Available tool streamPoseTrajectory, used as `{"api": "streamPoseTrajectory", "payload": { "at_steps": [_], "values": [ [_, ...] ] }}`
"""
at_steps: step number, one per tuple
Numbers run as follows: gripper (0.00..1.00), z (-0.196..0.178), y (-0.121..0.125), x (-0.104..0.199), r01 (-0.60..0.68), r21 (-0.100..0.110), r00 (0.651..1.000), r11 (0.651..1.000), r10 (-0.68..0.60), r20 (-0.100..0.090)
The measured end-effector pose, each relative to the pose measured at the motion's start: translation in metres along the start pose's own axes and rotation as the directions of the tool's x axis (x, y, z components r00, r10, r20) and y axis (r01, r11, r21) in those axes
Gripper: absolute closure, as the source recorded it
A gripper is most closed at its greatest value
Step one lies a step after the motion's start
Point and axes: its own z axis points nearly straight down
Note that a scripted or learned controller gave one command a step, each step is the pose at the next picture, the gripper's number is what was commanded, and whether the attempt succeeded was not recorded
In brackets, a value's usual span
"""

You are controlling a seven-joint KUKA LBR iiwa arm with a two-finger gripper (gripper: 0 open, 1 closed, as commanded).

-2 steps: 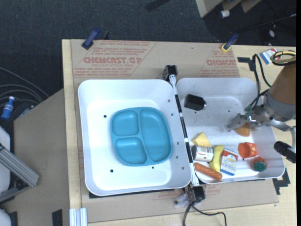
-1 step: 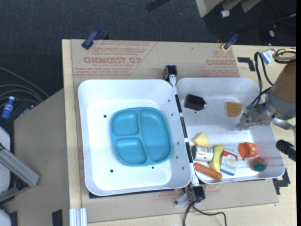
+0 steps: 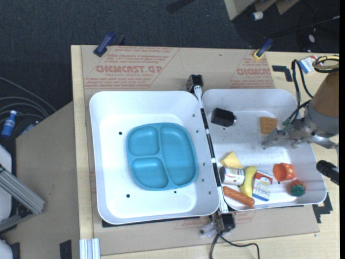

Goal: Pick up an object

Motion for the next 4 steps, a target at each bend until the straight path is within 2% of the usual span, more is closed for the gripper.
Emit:
{"api": "streamPoseTrajectory", "payload": {
  "at_steps": [1,2,3,4],
  "values": [
    [0.0,0.019,0.061,0.004,0.003,0.002,1.0,1.0,-0.003,-0.005],
    [1.0,0.009,0.062,0.002,0.004,0.0,1.0,1.0,-0.004,-0.001],
    [0.0,0.009,0.062,0.003,0.004,0.001,1.0,1.0,-0.004,-0.002],
    [0.0,0.019,0.113,0.042,0.002,0.001,1.0,1.0,-0.002,0.0]
  ]
}}
